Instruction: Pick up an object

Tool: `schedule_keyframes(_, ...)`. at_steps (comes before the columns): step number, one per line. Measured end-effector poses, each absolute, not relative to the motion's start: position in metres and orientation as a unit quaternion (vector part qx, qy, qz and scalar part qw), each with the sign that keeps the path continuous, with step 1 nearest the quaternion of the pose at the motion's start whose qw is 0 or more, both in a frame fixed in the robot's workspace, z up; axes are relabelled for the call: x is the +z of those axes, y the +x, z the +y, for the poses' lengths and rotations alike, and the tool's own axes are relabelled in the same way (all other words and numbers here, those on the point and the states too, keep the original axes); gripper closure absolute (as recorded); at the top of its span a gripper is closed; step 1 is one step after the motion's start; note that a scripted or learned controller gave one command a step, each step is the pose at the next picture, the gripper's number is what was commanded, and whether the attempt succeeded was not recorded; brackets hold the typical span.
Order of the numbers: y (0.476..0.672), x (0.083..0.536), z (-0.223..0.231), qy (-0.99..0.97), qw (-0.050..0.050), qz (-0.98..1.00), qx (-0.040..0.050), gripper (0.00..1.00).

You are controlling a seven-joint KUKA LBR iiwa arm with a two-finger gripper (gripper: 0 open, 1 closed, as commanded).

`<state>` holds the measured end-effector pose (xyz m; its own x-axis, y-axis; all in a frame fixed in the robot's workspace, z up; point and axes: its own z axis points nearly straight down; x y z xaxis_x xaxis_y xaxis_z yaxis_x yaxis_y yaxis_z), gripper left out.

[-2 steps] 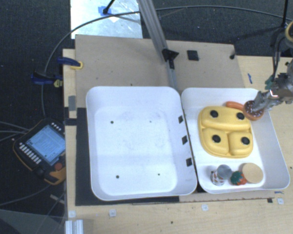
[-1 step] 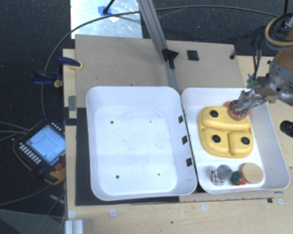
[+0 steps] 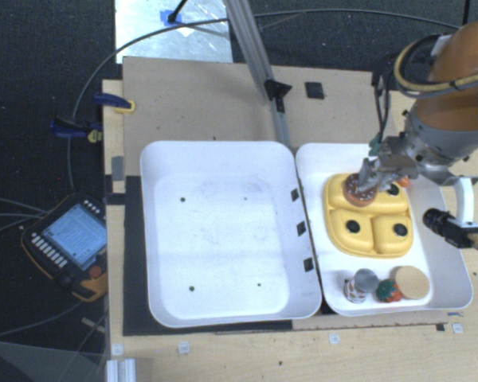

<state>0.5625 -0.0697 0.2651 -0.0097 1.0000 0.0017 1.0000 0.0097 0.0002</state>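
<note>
a small brown round object (image 3: 357, 191) sits on the upper left part of the yellow tray (image 3: 370, 237) in the right bin (image 3: 319, 213). the gripper (image 3: 370, 178) is directly over it, fingers pointing down and left at the object and meeting it from above. whether the fingers are apart, together or clamped on the object cannot be told from this angle; they blend with the object's dark top.

the yellow tray is a rounded block with several sections, each marked with a dark spot; it lies in the middle of the right bin.

along the near edge of the right bin lie three small things in a row: a grey and white piece (image 3: 360, 282) on the left, a green and red piece (image 3: 387, 291) in the middle, and a tan disc (image 3: 412, 282) on the right, touching or nearly touching each other.

the left bin (image 3: 167, 165) stands just beside the right bin, their rims touching along black clips (image 3: 301, 228).

the arm (image 3: 454, 78) enters from the right, orange band above grey wrist.

a handheld pendant (image 3: 68, 241) with a lit screen lies on the floor, left of the bench.
</note>
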Motion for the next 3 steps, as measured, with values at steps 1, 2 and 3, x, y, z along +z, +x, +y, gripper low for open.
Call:
schedule_keyframes(1, 0.560, 0.248, -0.011, -0.704, 0.001, -0.711, -0.0007, 1.00)
schedule_keyframes(2, 0.559, 0.233, 0.048, -0.703, 0.001, -0.711, -0.0005, 1.00)
schedule_keyframes(3, 0.551, 0.222, 0.096, -0.704, 0.001, -0.710, -0.0003, 1.00)
